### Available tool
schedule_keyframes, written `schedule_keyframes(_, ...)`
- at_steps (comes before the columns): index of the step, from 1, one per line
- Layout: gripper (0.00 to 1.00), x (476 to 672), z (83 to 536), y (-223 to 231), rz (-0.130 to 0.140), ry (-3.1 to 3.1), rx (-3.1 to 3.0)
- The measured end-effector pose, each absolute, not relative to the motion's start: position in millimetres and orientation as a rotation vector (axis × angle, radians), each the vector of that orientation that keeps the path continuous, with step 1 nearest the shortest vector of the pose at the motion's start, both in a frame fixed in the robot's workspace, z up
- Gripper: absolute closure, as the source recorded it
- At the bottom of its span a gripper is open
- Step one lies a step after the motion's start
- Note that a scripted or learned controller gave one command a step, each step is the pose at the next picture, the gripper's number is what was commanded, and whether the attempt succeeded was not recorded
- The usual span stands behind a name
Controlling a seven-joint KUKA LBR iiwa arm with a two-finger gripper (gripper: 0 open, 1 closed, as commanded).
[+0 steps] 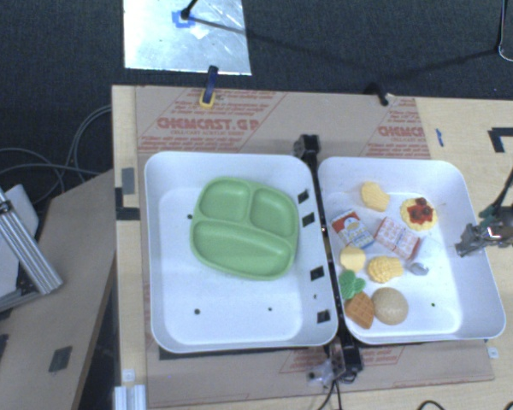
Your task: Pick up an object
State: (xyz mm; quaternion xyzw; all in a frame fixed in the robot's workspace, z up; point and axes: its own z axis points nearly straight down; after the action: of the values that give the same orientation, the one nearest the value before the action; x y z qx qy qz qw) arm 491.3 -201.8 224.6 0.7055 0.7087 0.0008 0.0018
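Note:
Several toy foods lie in the right bin. Among them are a yellow piece, a tart with a red top, a small printed carton, a pink wafer block, a yellow corn-like piece, a tan bun and an orange waffle. My gripper hangs at the bin's right rim, right of the wafer block and apart from all the food. Nothing shows in its grasp.
The left bin holds a green divided plate. Black clips run along the seam between the bins. A brown board lies under both bins, with a shiny metal sheet behind it.

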Motion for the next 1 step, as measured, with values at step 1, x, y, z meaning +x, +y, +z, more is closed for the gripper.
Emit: schedule_keyframes(1,1.00,491.6,216.2,-153.4,0.003,2.230,2.212)
